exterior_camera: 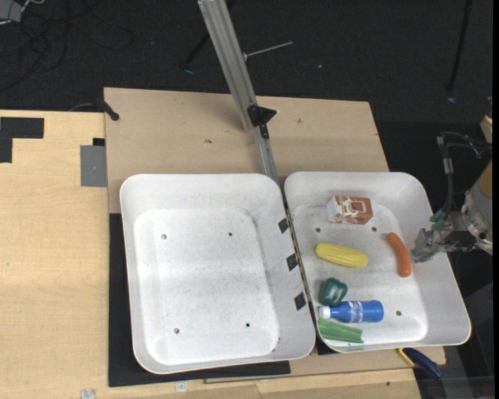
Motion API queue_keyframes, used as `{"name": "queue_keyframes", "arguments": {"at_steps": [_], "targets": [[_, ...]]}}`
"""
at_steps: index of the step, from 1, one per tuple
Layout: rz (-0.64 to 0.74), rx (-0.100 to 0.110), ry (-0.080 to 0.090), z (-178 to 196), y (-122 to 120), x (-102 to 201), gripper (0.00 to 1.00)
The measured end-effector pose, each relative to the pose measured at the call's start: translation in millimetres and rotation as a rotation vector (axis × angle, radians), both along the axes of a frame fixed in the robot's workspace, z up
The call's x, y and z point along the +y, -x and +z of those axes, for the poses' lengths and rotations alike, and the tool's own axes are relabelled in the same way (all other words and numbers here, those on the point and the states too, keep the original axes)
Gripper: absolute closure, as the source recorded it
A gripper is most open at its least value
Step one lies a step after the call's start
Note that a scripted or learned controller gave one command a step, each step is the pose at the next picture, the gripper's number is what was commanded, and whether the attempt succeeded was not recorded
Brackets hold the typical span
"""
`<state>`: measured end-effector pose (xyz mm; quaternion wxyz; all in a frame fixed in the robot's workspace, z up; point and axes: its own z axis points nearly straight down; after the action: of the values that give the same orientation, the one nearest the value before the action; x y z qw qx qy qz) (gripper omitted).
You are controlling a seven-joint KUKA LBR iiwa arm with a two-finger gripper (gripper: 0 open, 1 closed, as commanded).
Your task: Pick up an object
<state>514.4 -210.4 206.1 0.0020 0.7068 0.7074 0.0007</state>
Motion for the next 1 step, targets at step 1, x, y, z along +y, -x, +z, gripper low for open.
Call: {"name": "queue_keyframes", "arguments": {"at_steps": [1], "targets": [[0.001, 0.002, -0.001, 32.6, -0.7, -0.8, 1.00]]}}
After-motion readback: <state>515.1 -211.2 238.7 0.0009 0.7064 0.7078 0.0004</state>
